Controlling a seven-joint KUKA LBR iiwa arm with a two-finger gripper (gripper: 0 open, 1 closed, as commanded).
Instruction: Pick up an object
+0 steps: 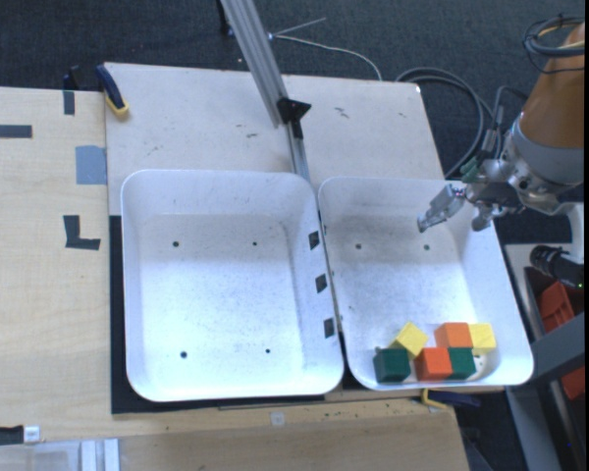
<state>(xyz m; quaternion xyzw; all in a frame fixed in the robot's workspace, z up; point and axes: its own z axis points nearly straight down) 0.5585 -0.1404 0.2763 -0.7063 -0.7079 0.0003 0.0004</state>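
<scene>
Two white bins sit side by side on the counter (196,116). The left bin (137,263) has bare floor marked by four dark dots. The right bin (491,263) holds all the blocks, bunched in its near corner.

Six blocks can be counted there: two yellow, two orange, two green. One yellow block (410,339) lies tilted at the left of the cluster, just behind a dark green block (393,365). An orange block (434,363) sits beside that green one, touching it, and a second green block (461,362) is on its other side. Behind these, another orange block (455,335) rests next to the second yellow block (482,337), which is close to the bin's right wall.

The arm (555,106) comes in from the right, its orange band above the wrist. The end effector (452,212) hangs over the far right part of the right bin, well apart from the blocks. Its two fingers (434,212) are spread apart with a clear gap, and nothing is between them.

A metal rail (260,52) slants down from the top toward the gap between the bins. A blue and yellow clamp (113,91) lies at the counter's far left corner.
</scene>
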